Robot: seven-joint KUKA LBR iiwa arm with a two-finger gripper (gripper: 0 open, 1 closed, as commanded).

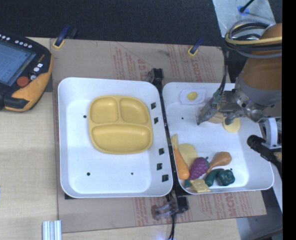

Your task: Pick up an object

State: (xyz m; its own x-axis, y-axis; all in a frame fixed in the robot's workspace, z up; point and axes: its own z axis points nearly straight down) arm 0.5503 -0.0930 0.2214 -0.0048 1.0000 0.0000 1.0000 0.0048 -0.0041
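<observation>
The objects available for picking lie in the right bin (pixel 180 96). A toy fried egg (pixel 192 96) sits near that bin's far left corner. A pale yellow round piece (pixel 232 125) lies near the middle of the bin, partly covered by the arm. The remaining toy foods are clustered along the near edge: an orange carrot (pixel 181 165) against the left wall, a pale yellow slice (pixel 188 151) just beside it, purple grapes (pixel 199 167) touching that slice, a brown drumstick (pixel 220 159) to the right of the grapes, a dark green vegetable (pixel 224 177) nearest the near right corner, and a small cracker-like square (pixel 200 185) at the near edge.

The tool (pixel 214 113) hangs over the far middle of the right bin, between the fried egg and the pale round piece. Whether it is open or closed cannot be told, and no object is seen gripped in it.

The left bin (pixel 67 134) holds a yellow divided plate (pixel 120 123), set toward its far side. Both bins rest on a cardboard sheet (pixel 112 59) on the table (pixel 17 159). A teach pendant (pixel 15 69) lies at the table's far left corner.
</observation>
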